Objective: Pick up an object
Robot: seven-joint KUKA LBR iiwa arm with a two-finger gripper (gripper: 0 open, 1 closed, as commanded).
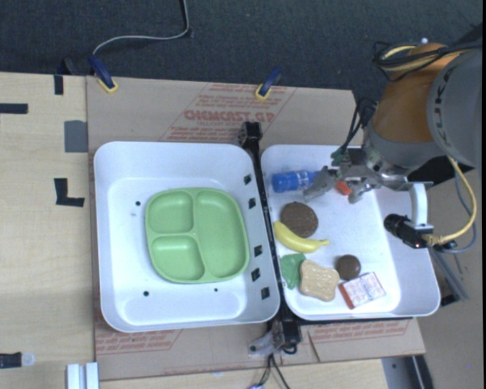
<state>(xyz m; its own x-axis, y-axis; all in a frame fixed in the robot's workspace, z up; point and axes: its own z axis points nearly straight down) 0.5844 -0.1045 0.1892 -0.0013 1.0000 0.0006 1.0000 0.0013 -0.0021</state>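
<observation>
- We see the pincer point(330, 182) low over the far part of the right bin point(405, 286), with the grey arm point(421, 112) and its orange band rising behind it to the right.
- We cannot tell how it stands, wide or narrow, and nothing shows clearly held in it.
- Just to its left lies a blue bottle point(292, 181) on its side, very close to the pincer tip; whether they touch we cannot say.
- Below and slightly left of the pincer sits a dark brown round cookie point(299, 217), with a yellow banana point(298, 238) just under that.
- Further down we find a green piece point(291, 269), a slice of toast point(318, 281), a smaller brown disc point(347, 267) and a red-and-white packet point(362, 289), all well apart from the pincer.
- Far to its left, the left bin point(117, 177) holds a green divided plate point(197, 235).
</observation>
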